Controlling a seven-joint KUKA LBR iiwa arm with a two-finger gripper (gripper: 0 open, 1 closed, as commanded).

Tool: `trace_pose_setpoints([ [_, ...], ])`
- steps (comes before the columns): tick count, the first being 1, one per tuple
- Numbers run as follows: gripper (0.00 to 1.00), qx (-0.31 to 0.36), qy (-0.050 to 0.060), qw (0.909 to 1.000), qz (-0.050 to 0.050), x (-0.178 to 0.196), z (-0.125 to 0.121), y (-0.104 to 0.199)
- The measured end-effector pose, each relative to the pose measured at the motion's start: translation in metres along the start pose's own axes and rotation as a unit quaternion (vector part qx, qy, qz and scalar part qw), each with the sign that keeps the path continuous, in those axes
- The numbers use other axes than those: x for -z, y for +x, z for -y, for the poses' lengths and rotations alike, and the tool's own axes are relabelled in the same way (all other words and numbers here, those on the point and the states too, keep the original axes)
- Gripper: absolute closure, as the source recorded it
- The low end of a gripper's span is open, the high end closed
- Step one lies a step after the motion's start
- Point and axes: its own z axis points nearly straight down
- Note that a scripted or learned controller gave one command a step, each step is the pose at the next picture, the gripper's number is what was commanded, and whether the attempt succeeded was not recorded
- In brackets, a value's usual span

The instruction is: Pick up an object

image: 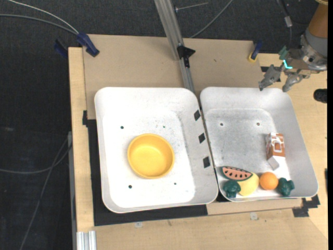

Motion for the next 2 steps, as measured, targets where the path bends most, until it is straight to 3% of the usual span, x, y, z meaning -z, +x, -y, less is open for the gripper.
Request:
trace_pose_setpoints([
  [1, 0.0, 0.0, -0.004, 1.0, 0.001, 0.005, -0.001, 0.0],
  [2, 0.0, 0.001, -0.002, 1.0, 0.001, -0.055, 0.003, 0.006],
])
